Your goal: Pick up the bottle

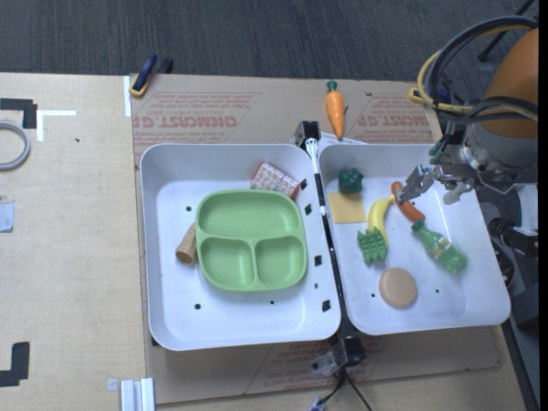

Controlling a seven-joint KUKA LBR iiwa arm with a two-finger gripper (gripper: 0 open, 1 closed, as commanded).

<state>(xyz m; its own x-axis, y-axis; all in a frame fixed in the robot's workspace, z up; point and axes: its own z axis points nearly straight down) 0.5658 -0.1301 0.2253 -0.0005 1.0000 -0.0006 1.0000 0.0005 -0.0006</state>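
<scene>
A green translucent plastic bottle (440,248) with a pale label is seen lying on its side in the right white bin (479,315), slanting toward the lower right of the frame. Around it are scattered a smooth yellow banana (378,212), a knobbly dark green broccoli piece (349,179), a flat yellow square (347,207), a ridged green toy (372,246), a round tan bun (398,287) and a small red-orange piece (406,205). The left white bin (163,315) is occupied by a matte green divided tray (252,239), a patterned packet (275,178) and a cork-like cone (187,245). A toy carrot (334,107) rests on the printed cardboard (205,114) behind the bins, which lies on a pale wooden bench (68,255); dark carpet (214,15) is seen beyond. The gripper (432,181) is held above the upper part of the right bin, just up-frame of the bottle's cap and apart from it. Whether the metal fingers are spread or closed cannot be told, as they seem blurred against the bin.
</scene>
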